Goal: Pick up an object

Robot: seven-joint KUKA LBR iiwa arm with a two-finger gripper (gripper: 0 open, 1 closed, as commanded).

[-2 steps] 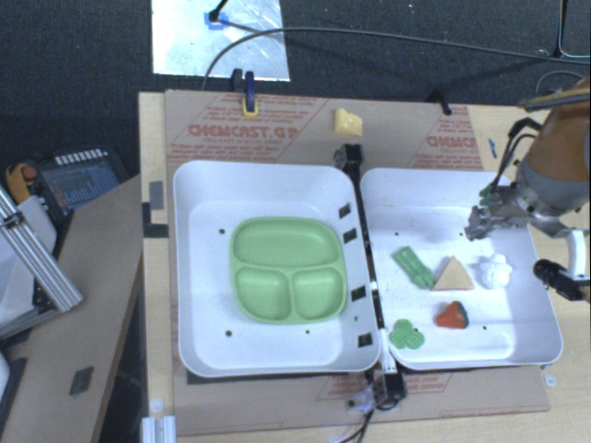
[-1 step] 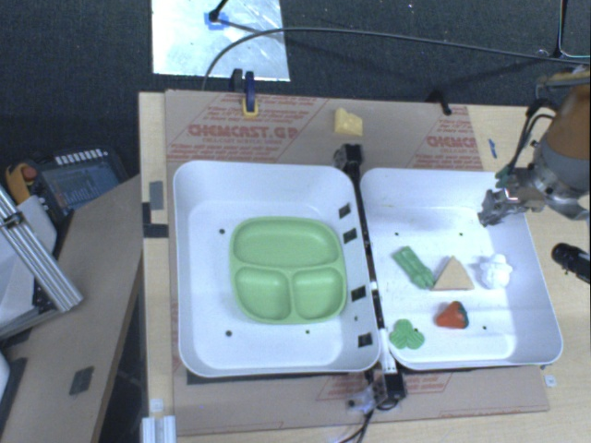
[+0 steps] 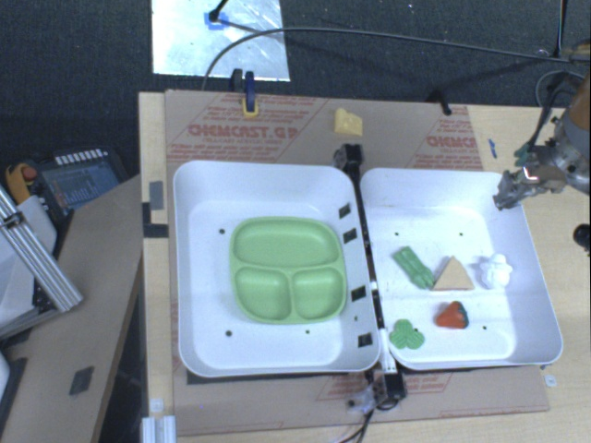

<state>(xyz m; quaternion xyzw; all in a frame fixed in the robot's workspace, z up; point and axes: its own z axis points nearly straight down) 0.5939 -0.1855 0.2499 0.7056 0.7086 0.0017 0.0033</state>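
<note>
The right bin (image 3: 517,238) holds several small objects: a green stick-shaped piece (image 3: 413,267), a tan triangular wedge (image 3: 452,274), a small white figure (image 3: 497,270), a red strawberry-like piece (image 3: 452,316) and a green leafy piece (image 3: 406,335). My gripper (image 3: 512,192) hangs over the bin's far right corner, well apart from all of them, with nothing seen in it. Its fingertips are too small and dark to read.
The left bin (image 3: 199,247) holds a green three-compartment plate (image 3: 286,269). A black divider with clips (image 3: 358,247) runs between the bins. A yellow piece (image 3: 348,122) lies on the board behind them. Equipment stands on the left bench (image 3: 55,210).
</note>
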